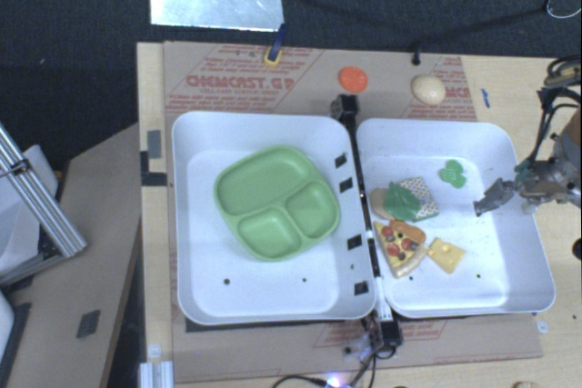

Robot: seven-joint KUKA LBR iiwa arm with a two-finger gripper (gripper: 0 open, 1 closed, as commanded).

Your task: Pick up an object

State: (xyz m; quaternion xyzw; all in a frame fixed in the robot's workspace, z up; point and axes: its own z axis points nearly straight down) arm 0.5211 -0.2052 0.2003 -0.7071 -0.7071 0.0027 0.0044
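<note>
Objects for picking lie in the right bin [523,268], clustered toward its left half, while the left bin [195,286] holds the largest thing on the bench, a green divided plate [273,200], sitting roughly at its middle. In the right bin, going down in size: a pizza slice [402,245] near the bin's dividing wall, a dark green leafy piece [405,200] lying over a patterned wedge [420,189] just above the pizza, a yellow cheese wedge [446,254] just beside the pizza's right edge, and a small green blob [452,174] set apart toward the upper right. The gripper [486,202] hangs at the right side of this bin, over bare floor, well apart from every item, and nothing sits between its fingers; whether they stand apart or together I cannot tell at this size and angle. The step in hand looks like the approach: the arm is over the bin but has not yet picked a target. The next move calls for travel leftward to one item and a descent centred on it. The cheese wedge or the small green blob seem the nearest candidates; the stacked leafy piece and wedge could shift against each other under a pinch.
</note>
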